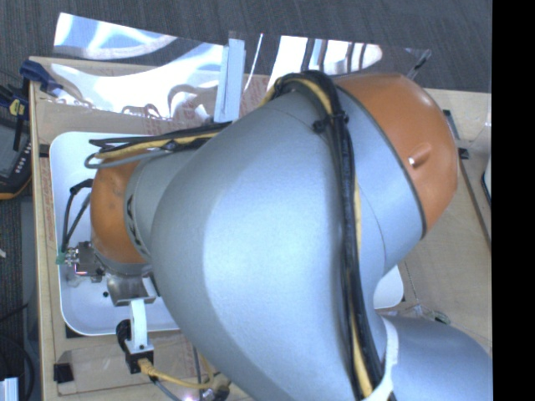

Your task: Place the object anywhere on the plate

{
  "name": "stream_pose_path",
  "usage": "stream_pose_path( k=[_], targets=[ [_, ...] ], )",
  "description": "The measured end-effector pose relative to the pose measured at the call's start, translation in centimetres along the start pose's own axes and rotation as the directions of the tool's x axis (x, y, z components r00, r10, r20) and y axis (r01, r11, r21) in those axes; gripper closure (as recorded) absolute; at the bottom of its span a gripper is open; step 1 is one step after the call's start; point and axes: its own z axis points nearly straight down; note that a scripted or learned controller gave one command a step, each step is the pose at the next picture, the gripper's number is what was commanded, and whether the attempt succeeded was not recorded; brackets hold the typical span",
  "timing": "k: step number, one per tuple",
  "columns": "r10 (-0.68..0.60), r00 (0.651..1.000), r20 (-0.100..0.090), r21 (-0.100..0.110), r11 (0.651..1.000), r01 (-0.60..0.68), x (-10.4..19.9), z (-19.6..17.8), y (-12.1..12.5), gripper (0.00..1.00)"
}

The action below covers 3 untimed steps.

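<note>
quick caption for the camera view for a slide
Grey KUKA arm with orange wrist band reaches from the right across the bench, covering most of the left white bin.

Arm (276, 249): grey, bulky, stretched leftward from the right. Orange wrist band (113, 220) at left. Black cable along the top.

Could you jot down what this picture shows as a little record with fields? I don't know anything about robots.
arm: big grey arm with orange bands, reaching in from the right, covering most of the bench
cables: black and yellow cables run along the arm
bin: white bin on the left, partly under the arm
plate: hidden, cannot tell
object: hidden, cannot tell
hand: hard to make out
</note>
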Motion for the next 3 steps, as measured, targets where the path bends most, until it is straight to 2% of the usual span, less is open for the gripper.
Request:
stream_pose_path(
  k=[1,2,3],
  targets=[
    [-0.243,0.97,-0.007,-0.004,0.97,0.243,-1.8,-6.2,0.0,0.0],
    [-0.036,0.999,-0.005,0.005,0.999,0.036,-0.3,-1.4,-0.2,0.0],
    [-0.066,0.998,-0.009,-0.002,0.998,0.066,0.1,-12.9,-0.1,0.0]
  ],
)
